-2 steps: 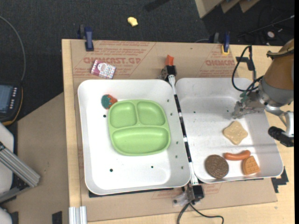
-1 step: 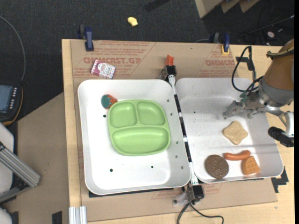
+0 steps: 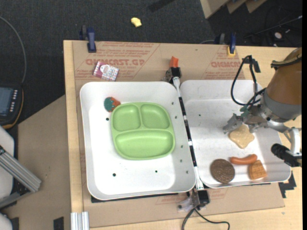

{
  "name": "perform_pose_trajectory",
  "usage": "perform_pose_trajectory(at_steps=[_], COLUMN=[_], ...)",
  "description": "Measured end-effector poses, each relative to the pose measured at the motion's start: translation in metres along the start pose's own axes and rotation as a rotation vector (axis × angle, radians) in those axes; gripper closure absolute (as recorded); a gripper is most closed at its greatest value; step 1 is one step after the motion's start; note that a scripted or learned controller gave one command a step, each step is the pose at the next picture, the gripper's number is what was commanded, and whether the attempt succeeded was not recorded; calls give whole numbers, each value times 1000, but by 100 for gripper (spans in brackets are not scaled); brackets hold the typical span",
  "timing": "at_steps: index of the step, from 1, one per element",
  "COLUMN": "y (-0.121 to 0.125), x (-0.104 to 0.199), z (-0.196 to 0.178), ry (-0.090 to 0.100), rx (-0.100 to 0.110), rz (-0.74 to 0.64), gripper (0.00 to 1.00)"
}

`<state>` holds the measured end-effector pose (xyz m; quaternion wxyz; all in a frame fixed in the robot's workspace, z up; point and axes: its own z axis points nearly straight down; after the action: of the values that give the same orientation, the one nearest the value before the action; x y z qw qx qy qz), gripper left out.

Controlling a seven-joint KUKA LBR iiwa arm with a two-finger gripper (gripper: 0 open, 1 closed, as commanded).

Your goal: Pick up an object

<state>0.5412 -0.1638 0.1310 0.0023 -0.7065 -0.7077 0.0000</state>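
pincer low in right bin, over pale food piece

pincer (image 3: 243, 123) sits low in the right shallow white bin (image 3: 211, 99), at the end of the grey arm with the orange band (image 3: 284, 87), which enters from the right side. its metal fingers point down and left toward the bin floor; whether they are apart or together cannot be told from this angle.

directly under and touching the pincer tip: a pale beige, irregular flat food piece (image 3: 242, 138). contact is visible, but the piece is not seen between the fingers, so no hold is recorded.

below the pincer, further toward the near rim of the same bin: an orange sausage-shaped toy (image 3: 243, 159), lying roughly level. just beneath that, a small orange waffle-like block (image 3: 257, 170). below and left of the pincer, a round brown cookie-like disc (image 3: 223, 170), near the sausage's left end but apart from it.

a black cable (image 3: 238, 83) loops upward above the pincer.

well to the pincer's left, across the divider between the bins, the left shallow white bin (image 3: 96, 128) holds a light green plastic three-compartment plate (image 3: 142, 131). at that plate's upper left corner, touching it, a small round red and green toy (image 3: 112, 103).

far up-left of the pincer, on the cardboard bench top (image 3: 139, 56) outside the bins, a small pink and white packet (image 3: 105, 71).
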Motion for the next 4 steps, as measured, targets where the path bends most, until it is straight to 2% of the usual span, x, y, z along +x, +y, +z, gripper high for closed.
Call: perform_pose_trajectory(at_steps=[1,2,3,4], y=[5,11,52,23], x=[-36,-35,14,-67], z=[46,27,45,-49], ry=[-3,-8,-5,-13], rx=[-5,-25,-13,-14], rz=[4,-1,-4,9], gripper=[0,100,100,100])
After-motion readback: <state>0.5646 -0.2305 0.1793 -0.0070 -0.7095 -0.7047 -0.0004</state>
